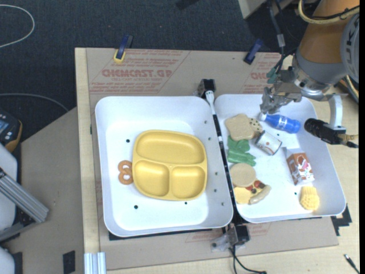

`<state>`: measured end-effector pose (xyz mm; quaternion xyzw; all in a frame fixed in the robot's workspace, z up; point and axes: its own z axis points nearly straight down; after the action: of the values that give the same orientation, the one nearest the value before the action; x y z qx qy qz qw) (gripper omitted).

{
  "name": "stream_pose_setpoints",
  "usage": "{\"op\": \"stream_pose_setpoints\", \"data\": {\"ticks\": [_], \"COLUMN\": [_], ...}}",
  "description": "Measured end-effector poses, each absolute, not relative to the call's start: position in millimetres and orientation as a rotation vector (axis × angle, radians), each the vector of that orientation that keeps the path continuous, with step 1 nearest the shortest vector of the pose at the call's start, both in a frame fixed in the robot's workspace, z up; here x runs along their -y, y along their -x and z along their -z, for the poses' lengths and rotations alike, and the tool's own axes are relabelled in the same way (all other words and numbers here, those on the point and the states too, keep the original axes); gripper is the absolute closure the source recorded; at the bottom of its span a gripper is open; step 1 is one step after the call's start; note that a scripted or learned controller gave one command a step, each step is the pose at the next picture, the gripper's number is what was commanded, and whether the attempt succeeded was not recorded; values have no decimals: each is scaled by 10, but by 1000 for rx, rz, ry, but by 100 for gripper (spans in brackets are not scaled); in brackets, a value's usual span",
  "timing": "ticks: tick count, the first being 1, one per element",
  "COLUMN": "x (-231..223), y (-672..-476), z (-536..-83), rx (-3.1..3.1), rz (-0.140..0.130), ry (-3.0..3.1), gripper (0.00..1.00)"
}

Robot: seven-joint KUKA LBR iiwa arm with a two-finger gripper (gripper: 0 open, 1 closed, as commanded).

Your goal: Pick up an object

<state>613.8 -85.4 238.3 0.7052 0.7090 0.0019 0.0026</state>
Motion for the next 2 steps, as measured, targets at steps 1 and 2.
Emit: {"op": "stream_pose_setpoints", "data": {"ticks": [1, 2], "x": [465, 649], "y": [-6442, -6462], "z": [-2156, -2272], "rx": [-2222, -2216], "rz": [-4, -4], "ry": [-2214, -2219], "gripper": [100, 100]}}
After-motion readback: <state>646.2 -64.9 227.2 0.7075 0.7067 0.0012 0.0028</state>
